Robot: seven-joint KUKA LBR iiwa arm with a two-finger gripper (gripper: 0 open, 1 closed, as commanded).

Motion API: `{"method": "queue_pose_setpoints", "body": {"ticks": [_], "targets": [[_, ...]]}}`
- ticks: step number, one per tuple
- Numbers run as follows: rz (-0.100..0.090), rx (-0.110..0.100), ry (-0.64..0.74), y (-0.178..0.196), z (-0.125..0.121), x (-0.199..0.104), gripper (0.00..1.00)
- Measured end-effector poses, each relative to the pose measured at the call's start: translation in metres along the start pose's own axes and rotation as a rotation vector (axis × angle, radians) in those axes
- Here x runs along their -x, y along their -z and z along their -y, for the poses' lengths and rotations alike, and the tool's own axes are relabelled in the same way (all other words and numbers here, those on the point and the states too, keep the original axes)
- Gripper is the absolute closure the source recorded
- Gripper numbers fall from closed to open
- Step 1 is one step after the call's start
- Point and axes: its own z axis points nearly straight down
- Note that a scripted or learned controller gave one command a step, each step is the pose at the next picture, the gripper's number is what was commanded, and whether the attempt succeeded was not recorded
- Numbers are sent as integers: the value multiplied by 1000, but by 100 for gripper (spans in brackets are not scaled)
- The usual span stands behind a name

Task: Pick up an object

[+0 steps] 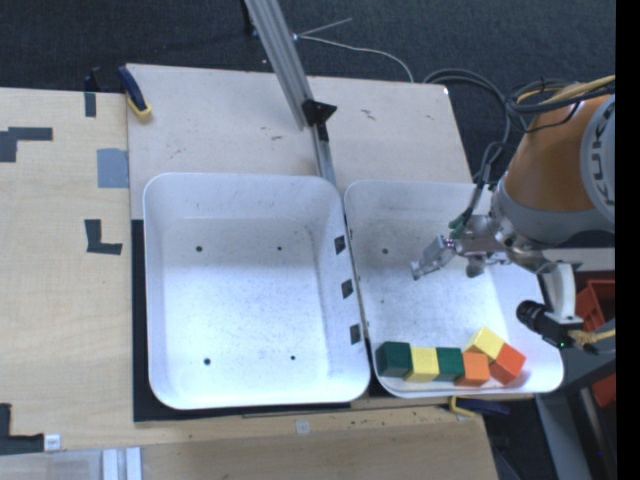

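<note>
Several small blocks lie in a row along the front wall of the right bin (400,208): a dark green block (395,357), a yellow block (424,362), a green block (449,361), an orange block (475,367), another yellow block (488,343) and an orange-red block (508,362). My gripper (432,259) hangs over the middle of the right bin, well behind the blocks and apart from them. Its fingers point toward the left, and nothing shows between them.
The left bin (160,268) stands beside the right one, sharing a central wall with black clips (347,288). A metal pole (285,53) slants in from the top. A blue and yellow clamp (135,92) sits on the bench's back left.
</note>
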Motion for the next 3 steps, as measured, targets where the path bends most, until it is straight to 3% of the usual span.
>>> {"method": "queue_pose_setpoints", "body": {"ticks": [1,2,3], "targets": [[1,6,4,4,-80,-9,0],[-1,-9,0,-56,-38,-19,0],[0,5,3,-4,-53,-39,0]]}}
